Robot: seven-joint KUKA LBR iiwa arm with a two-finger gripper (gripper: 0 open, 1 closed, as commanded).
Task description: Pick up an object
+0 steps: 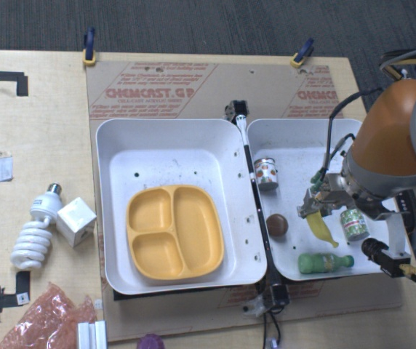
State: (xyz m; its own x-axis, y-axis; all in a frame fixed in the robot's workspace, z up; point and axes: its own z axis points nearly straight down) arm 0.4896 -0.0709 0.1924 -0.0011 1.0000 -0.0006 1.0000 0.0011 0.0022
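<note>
The arm reaches in from the right over the right-hand bin [295,133], its orange band bulking large above the wrist, and the end effector [316,203] sits low inside that bin near its middle. A yellow banana [320,228] lies just beneath and slightly in front of it, touching or nearly touching the metal tip; whether the banana is actually gripped cannot be told, and how far the end effector is open cannot be told either, since the wrist hides it from above. Just right of the banana stands a small green-labelled can [353,225], partly tucked under the arm. A green bottle [325,262] lies on its side along the bin's front edge, and a dark brown round fruit [277,225] rests near the left wall. Farther back by that wall is a small can with a red and white label [266,174]. The left-hand bin [157,144] carries a yellow divided plate [174,232]. On the counter [41,137] to the left lie a spiral light bulb [36,228] and a white cube [76,220], touching.
</note>
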